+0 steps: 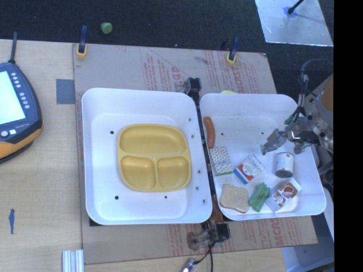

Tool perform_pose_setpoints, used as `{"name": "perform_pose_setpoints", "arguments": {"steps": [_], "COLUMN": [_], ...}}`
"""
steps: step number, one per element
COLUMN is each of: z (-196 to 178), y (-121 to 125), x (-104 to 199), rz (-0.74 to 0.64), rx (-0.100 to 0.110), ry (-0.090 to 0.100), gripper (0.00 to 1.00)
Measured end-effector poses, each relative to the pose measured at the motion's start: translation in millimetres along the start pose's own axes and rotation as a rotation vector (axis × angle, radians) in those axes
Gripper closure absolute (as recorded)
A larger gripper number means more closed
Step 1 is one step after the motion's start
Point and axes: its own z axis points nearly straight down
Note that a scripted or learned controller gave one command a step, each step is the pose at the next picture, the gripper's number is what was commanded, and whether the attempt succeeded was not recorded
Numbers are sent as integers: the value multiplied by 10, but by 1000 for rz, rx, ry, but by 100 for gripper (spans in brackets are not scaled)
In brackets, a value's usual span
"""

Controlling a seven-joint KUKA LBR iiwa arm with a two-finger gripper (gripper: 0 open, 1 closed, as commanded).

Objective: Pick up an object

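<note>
Several small items lie in the right bin (pixel 249 109). A brown sausage (pixel 209 131) rests by its left wall, with a small patterned box (pixel 220 160) below it. A blue and white carton (pixel 249 168), a bread slice (pixel 233 198), a green piece (pixel 260 197), a grey can (pixel 284 164) and a red and white carton (pixel 285 194) lie toward the front. My gripper (pixel 285 144) hangs over the bin's right side, just above the can. It is open, and nothing sits between its fingers (pixel 270 143).
The left bin (pixel 99 109) holds a yellow divided plate (pixel 153 156). A control pendant (pixel 14 109) lies on the bench at far left. Clamps (pixel 82 44) stand at the back edge of the board.
</note>
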Motion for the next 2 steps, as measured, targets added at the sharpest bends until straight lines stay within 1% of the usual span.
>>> {"name": "perform_pose_setpoints", "arguments": {"steps": [1, 2], "z": [1267, 1585], "y": [-9, 225], "x": [206, -149], "rz": [-1, -3], "rx": [2, -2], "ry": [0, 2], "gripper": [0, 0]}}
